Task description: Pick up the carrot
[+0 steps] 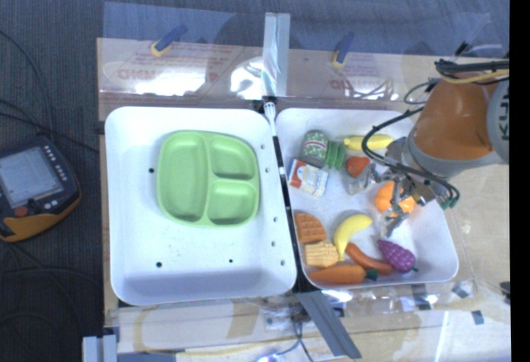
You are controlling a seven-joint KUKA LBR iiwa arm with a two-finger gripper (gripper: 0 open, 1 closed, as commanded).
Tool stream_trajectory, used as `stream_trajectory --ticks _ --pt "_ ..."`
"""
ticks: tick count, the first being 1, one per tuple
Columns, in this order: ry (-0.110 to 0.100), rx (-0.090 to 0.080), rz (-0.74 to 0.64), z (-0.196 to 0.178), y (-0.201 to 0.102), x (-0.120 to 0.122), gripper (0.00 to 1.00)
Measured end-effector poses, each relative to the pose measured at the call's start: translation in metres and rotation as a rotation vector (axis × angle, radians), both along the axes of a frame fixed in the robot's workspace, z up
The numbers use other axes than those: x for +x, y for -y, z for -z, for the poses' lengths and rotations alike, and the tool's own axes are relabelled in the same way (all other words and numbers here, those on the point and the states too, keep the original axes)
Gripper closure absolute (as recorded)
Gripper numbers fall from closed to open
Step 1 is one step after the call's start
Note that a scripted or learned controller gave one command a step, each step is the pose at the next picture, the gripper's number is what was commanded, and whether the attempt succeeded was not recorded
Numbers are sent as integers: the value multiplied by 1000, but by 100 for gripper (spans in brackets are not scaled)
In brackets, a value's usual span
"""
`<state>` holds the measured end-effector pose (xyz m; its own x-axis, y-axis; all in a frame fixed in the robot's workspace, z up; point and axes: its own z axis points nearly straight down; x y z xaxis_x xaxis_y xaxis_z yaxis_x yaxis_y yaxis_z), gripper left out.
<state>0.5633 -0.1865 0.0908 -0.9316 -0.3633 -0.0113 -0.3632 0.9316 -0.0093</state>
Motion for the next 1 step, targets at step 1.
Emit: stream_trajectory --ticks 1 --pt "5 -2 -1 -12 -1 2 100"
